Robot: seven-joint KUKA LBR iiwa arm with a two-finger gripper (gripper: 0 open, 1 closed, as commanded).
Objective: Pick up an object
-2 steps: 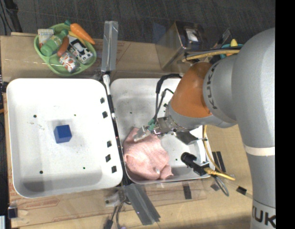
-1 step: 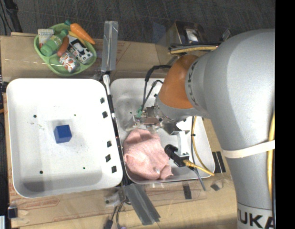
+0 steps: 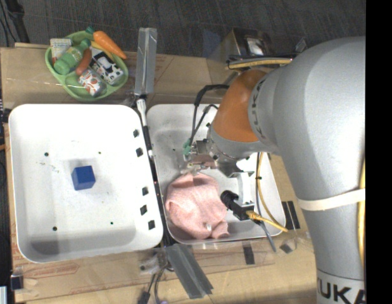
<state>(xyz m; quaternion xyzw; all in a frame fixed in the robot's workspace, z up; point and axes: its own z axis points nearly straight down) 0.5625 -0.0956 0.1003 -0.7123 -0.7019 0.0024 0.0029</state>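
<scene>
A pink soft cloth-like object (image 3: 194, 206) lies in the near part of the right bin (image 3: 167, 128). A blue cube (image 3: 83, 177) sits alone in the middle of the left bin (image 3: 31, 132). My gripper (image 3: 199, 157) hangs low in the right bin, just above the pink object's far edge, under the orange band of the wrist (image 3: 237, 113). Its fingers are hidden by the gripper body and the wrist.
A green bowl (image 3: 68, 84) with toy carrots and small packets stands on the bench beyond the left bin. A grey divider bar (image 3: 145, 62) runs between the bins. The bulky grey arm (image 3: 316, 119) covers the right bin's right side. A yellow cable (image 3: 265, 217) loops near the bin's front.
</scene>
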